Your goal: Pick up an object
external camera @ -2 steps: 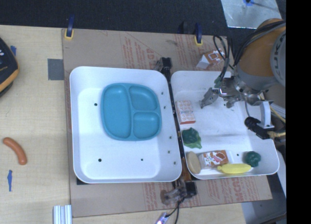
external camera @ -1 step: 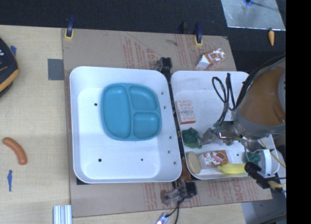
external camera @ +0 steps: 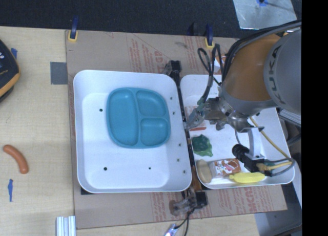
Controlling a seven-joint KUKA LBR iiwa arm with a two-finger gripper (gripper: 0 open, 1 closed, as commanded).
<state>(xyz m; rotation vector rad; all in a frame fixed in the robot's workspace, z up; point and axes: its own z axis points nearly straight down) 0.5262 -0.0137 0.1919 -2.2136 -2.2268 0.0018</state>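
The gripper (external camera: 197,117) hangs in the right bin (external camera: 285,133), just above the green toy (external camera: 202,145); its opening I cannot tell. So close to the bin's left wall, it risks striking the wall instead.

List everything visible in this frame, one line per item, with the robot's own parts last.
Bins: two, white, side by side; left bin, right bin.
Divided plate: one, blue, in left bin.
Green item: one, right bin.
Banana: one, yellow, right bin's near edge.
Packet: one, white and red, beside banana.
Sausage: one, orange, on bench, far left.
Clamps: two, blue and yellow, far edge.
Arm: grey with orange band, over right bin.
Hand: at right bin's left side.
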